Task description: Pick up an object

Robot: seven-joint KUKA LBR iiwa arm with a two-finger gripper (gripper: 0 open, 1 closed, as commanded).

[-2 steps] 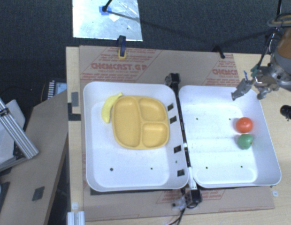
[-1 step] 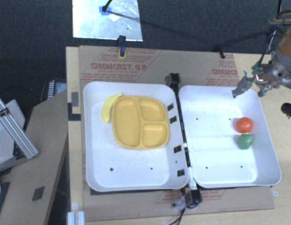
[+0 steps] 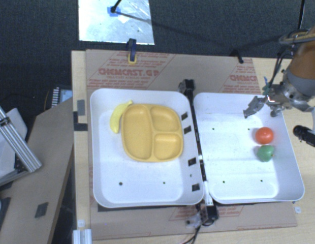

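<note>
A red ball-shaped object [image 3: 264, 134] lies at the right side of the right bin [image 3: 233, 187]. A green rounded object [image 3: 265, 152] sits just below it, nearly touching. My gripper [image 3: 262, 110] hovers over the bin's upper right corner, above and slightly left of the red object. Its fingers are spread apart with nothing between them. The grey arm with its orange band comes in from the right edge.
The left bin [image 3: 142, 189] holds a yellow divided plate [image 3: 151, 132] with a yellow banana [image 3: 117, 118] against its left edge. A black divider [image 3: 194, 136] runs between the two bins. A foil sheet [image 3: 116, 14] lies on the dark floor beyond the bench.
</note>
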